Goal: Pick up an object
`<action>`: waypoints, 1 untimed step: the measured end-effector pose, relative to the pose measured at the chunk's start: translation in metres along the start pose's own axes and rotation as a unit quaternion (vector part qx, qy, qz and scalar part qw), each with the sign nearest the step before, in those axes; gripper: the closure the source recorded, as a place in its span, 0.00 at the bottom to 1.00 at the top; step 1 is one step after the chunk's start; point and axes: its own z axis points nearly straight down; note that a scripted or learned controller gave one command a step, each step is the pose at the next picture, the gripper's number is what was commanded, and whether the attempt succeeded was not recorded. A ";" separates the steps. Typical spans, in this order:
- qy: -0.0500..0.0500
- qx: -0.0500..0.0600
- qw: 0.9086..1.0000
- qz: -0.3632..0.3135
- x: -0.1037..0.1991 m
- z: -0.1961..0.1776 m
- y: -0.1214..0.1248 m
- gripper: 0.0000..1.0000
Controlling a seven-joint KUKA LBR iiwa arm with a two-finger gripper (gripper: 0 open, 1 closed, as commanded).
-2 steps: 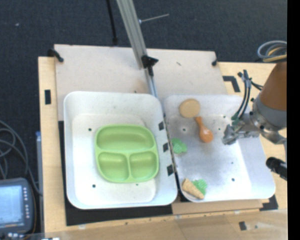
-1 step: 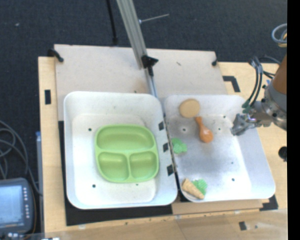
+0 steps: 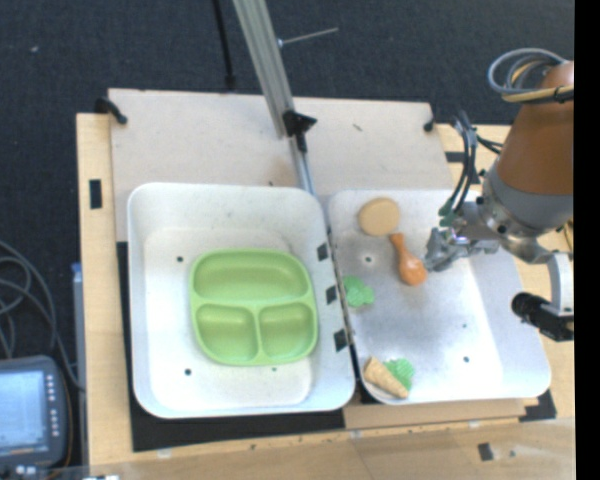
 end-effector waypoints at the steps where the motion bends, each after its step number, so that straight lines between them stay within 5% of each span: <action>1: 0.001 0.000 1.000 0.000 0.058 0.006 -0.006 1.00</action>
